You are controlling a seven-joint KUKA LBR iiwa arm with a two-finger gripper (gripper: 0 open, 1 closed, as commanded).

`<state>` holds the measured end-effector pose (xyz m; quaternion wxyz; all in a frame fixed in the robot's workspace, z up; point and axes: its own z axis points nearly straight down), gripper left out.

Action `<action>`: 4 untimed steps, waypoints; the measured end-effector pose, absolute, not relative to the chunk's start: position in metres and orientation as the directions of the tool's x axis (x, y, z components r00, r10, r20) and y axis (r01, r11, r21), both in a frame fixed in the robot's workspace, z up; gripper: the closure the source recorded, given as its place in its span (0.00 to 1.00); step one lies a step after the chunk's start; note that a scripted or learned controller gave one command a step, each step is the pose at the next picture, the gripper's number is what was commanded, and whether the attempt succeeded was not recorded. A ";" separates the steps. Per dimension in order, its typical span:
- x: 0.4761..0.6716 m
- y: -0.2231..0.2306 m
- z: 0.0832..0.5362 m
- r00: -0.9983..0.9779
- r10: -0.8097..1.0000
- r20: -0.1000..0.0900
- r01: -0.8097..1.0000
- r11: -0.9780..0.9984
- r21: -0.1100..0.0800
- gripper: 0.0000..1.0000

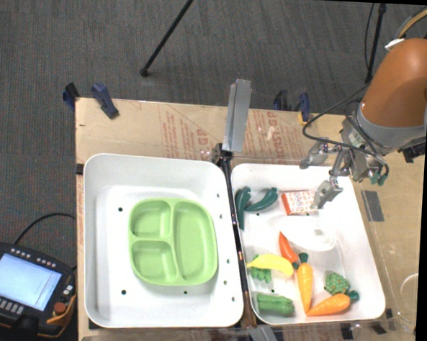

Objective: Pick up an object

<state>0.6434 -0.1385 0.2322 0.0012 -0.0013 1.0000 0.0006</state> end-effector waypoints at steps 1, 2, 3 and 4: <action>0.606 -0.104 0.085 -0.993 -0.118 0.005 -0.118 0.993 0.004 0.00; 0.557 -0.105 0.087 -0.951 -0.308 0.000 -0.308 0.951 0.002 0.00; 0.605 -0.088 0.088 -0.965 -0.262 -0.003 -0.262 0.965 0.002 0.00; 0.526 -0.120 0.087 -0.942 -0.335 0.001 -0.335 0.942 0.003 0.00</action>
